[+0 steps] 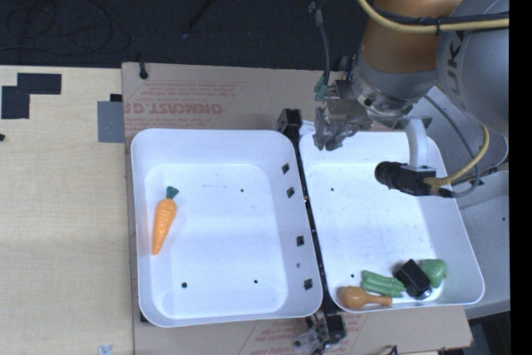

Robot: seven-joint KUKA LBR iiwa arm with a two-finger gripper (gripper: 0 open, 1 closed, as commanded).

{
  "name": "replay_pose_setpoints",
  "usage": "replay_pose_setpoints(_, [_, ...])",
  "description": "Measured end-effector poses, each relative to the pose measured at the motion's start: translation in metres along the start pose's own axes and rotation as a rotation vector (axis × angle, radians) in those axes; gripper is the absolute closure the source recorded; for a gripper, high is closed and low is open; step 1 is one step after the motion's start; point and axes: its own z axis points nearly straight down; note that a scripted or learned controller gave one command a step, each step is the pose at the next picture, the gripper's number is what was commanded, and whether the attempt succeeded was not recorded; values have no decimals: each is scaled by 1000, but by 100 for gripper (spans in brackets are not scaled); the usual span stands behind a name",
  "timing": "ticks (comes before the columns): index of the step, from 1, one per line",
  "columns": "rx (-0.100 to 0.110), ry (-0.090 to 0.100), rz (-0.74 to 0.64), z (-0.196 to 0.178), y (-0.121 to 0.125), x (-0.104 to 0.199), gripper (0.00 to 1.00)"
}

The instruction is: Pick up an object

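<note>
An orange toy carrot (163,220) with a green top lies at the left side of the left bin (214,144). In the near right corner of the right bin (449,216) sit a green pod-shaped toy (382,283), a black block (412,278), a green piece (434,268) behind it and a tan pear-like toy (363,298). My gripper (328,137) hangs over the far left corner of the right bin, well away from all these objects. Nothing shows between its fingers.
A black clamped divider (299,204) runs between the two bins. Both bins rest on a cardboard sheet (208,96) on the wooden bench. The arm's orange band (416,4) and yellow cable loom over the far right, and a black cylinder (403,176) juts over the right bin.
</note>
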Motion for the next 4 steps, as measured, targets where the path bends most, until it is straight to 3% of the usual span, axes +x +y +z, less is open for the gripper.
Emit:
replay_pose_setpoints(1, [4,-1,6,-20,-5,84,100])
replay_pose_setpoints(2, [15,-6,17,68,-3,56,100])
replay_pose_setpoints(3, [6,-4,12,71,4,86,100])
replay_pose_setpoints(4, [6,-4,14,67,7,96,100])
